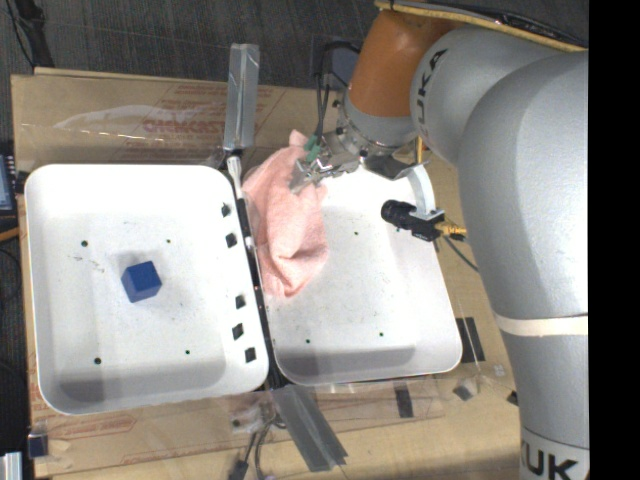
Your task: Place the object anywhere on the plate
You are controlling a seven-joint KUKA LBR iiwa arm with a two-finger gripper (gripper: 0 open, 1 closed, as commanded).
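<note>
Hovering at the right bin's (pixel 400 308) eleven o'clock, the gripper (pixel 312 171) seems to pinch the pink cloth (pixel 285 223), though its fingers are unclear; limp cloth may slip, and no plate is apparent

The grey arm (pixel 520 168) enters from the right and fills much of that side. Its orange band (pixel 395 53) sits above the wrist, which bends down toward the left. The gripper (pixel 312 168) points down and left, low over the far part of the bench.
</note>
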